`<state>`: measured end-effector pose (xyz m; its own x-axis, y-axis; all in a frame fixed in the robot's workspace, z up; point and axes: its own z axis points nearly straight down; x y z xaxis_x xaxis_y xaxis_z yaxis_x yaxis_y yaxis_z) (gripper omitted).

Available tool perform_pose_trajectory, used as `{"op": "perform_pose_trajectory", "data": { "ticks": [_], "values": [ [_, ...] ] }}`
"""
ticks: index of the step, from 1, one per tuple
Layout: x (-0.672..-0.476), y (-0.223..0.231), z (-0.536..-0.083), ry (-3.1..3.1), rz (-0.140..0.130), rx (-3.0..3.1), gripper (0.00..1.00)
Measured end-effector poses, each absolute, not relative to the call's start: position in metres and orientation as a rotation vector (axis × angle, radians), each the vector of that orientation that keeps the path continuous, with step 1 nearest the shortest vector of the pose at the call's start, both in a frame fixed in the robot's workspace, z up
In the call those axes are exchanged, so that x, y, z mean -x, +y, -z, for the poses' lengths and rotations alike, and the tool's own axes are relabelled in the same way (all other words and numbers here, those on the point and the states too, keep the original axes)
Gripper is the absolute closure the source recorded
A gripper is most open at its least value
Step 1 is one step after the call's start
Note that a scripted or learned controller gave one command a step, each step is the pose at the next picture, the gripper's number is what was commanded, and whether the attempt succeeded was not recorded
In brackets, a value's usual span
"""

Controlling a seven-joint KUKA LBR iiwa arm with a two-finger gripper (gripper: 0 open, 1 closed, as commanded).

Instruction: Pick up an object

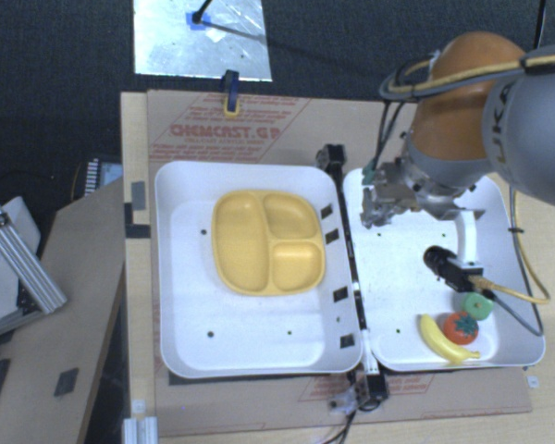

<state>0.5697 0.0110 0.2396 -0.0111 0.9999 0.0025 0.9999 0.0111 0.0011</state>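
A yellow banana (440,340) lies in the front right corner of the right bin (398,285). A small red-orange fruit with a green top (461,326) rests against it, and a green round piece (478,306) sits just behind that. My gripper (377,209) hangs over the back left part of the right bin, near its left wall and well away from the fruit. I see nothing held in it.
The left bin (166,276) holds a yellow divided plate (266,241) in its middle. A black divider rail (344,248) runs between the two bins. Brown cardboard (231,128) lies under the bins at the back.
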Motion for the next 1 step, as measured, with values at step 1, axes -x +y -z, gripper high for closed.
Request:
{"op": "perform_pose_trajectory", "data": {
  "ticks": [1],
  "values": [
    [-0.5575,0.0598,-0.2294,-2.232,0.003,2.209,1.00]
  ]
}}
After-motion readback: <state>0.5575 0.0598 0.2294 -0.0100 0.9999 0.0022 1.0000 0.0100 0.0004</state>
